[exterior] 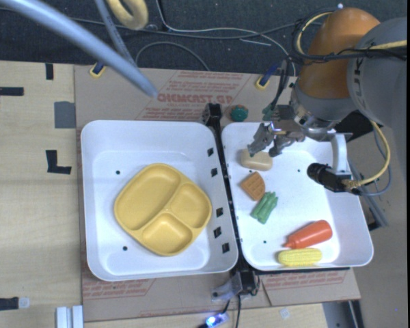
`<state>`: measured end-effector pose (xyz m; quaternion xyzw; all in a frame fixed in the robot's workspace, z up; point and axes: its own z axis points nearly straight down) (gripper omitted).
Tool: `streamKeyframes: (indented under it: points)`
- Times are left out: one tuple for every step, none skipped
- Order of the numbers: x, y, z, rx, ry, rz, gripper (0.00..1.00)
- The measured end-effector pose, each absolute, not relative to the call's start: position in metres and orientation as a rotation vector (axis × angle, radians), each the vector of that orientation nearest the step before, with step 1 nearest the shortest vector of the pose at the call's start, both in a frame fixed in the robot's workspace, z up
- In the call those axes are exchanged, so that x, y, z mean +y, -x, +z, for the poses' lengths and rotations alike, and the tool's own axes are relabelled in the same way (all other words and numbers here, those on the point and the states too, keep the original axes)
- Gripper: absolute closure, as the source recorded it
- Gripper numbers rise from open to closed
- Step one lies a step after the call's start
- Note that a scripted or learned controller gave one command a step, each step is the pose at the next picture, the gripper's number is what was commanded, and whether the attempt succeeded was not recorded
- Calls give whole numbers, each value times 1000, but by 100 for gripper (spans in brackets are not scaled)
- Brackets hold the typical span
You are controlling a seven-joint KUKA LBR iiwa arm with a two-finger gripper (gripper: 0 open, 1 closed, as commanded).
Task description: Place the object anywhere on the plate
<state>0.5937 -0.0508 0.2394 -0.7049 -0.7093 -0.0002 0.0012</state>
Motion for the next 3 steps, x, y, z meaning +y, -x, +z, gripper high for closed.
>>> streamKeyframes:
  points:
    - [-9, -576, 230, -2225, 2214, 3, 100]
    - [42, -562, 218, -2226, 2213, 3, 100]
    - [87, -543, 228, -2226, 2212, 1, 100]
